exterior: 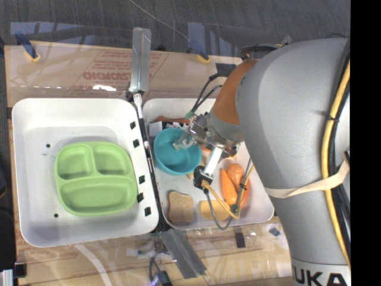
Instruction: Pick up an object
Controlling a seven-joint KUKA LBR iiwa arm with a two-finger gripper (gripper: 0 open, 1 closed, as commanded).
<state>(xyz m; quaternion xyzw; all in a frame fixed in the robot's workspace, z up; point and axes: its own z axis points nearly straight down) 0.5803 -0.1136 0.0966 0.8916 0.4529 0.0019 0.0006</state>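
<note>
Where the grey arm (292,130) crosses in from the right, it covers the right-hand side of the right bin (169,108); anything lying beneath it is hidden.

- End effector (189,134): over the right bin at the upper right edge of the blue bowl (171,157), seen from above and crowded by cables and wrist parts. Whether it is spread or pressed together cannot be told, and nothing can be seen held in it.
- Arm pose: the large grey link fills the right of the view and runs past the frame's lower edge. The orange band (229,100) sits above the wrist, which angles down and leftward toward the bowl.
- Blue bowl: upright, at the left side of the right bin near the divider between the bins. Its right rim is partly covered by the wrist.
- Carrot (230,183): orange, lying lengthwise to the right of the bowl, with its far side against the arm's outline.
- Bread slice (180,207): flat at the bin's near edge, below the bowl.
- Yellow piece (209,210): just beside the bread slice, partly crossed by a cable — its kind cannot be made out.
- Dark brown item (172,123): at the bin's far wall behind the bowl — too small and too covered to identify.
- Left bin (36,130): holds a green divided plate (95,177) lying flat, well apart from the end effector.
- Bench (71,70): carries both bins side by side.
</note>
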